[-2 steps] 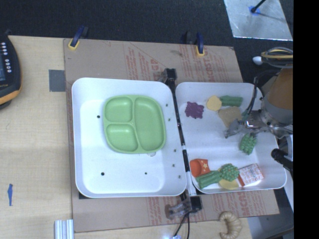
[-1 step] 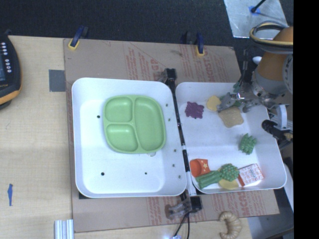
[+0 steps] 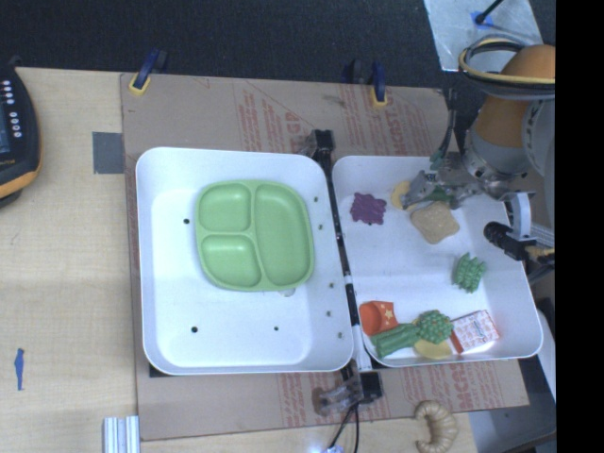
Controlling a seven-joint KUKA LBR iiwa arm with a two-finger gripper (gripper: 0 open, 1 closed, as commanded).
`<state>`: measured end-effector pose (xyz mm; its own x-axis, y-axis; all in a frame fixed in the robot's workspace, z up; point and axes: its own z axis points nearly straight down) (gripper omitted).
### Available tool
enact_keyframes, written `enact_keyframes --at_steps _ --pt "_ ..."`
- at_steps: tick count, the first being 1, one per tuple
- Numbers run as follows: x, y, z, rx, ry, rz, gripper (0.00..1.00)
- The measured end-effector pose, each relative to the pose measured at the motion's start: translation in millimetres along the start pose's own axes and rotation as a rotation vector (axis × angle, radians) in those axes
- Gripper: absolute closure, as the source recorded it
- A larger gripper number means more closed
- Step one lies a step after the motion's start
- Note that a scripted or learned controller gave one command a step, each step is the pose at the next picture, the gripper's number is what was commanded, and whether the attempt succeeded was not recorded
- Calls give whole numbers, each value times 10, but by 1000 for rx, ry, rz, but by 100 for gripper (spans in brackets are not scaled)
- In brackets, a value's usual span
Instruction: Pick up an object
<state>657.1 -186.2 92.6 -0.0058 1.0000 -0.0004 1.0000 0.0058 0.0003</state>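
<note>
Upper right, my gripper (image 3: 432,189) hovers over the tan piece (image 3: 435,223); its grip state I cannot tell; nothing lifted yet.

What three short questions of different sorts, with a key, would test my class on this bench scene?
1. True or false: the light green three-compartment plastic plate lies in the right white bin.
2. Which item lies nearest the arm's tool?
A. purple toy grape bunch
B. tan rounded toy bread piece
C. red-and-white small carton
3. Fill in: the green toy broccoli sits near the right bin's ___ edge in the camera view.

Key: 1 false, it lies in the left white bin; 2 B; 3 bottom.
</note>
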Motion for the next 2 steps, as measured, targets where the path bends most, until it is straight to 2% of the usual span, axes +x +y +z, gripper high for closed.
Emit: enact_keyframes --at_steps 1,2 --pt "-263 -7 0 0 -1 4 0" --pt "-53 -9 -28 5 1 0 0"
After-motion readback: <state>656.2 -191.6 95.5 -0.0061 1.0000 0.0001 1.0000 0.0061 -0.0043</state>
